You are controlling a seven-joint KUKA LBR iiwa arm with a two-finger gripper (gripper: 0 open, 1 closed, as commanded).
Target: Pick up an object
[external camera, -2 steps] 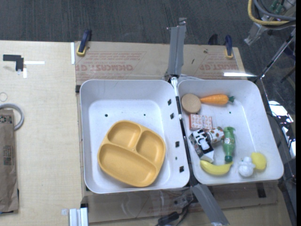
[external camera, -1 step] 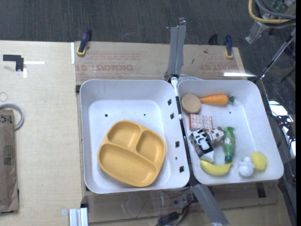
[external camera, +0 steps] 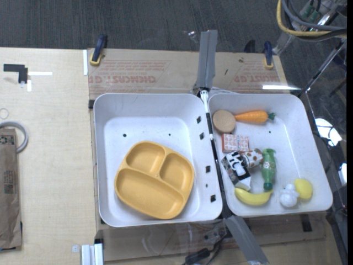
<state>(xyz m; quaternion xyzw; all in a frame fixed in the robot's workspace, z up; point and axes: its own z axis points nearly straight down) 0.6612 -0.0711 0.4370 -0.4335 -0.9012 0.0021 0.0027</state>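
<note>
The right bin (external camera: pixel 309 127) holds several small objects. A carrot (external camera: pixel 252 116) lies near its far wall, beside a round tan disc (external camera: pixel 224 121). Below them is a red-and-white packet (external camera: pixel 235 142). A black-and-white cow toy (external camera: pixel 236 166) rests against a brown-and-white piece (external camera: pixel 253 158) and a green bottle (external camera: pixel 268 169). Along the near wall lie a banana (external camera: pixel 253 196), a white lumpy object (external camera: pixel 288 197) and a lemon (external camera: pixel 303 188). In the left bin (external camera: pixel 110 120) sits a yellow divided plate (external camera: pixel 154 180).
Yellow and grey cables (external camera: pixel 306 12) hang at the top right corner, above the right bin. A grey divider post (external camera: pixel 207 59) stands between the bins at the back. Blue clamps (external camera: pixel 99 48) pin the cardboard behind them. A brown paper bag (external camera: pixel 8 186) lies at the far left.
</note>
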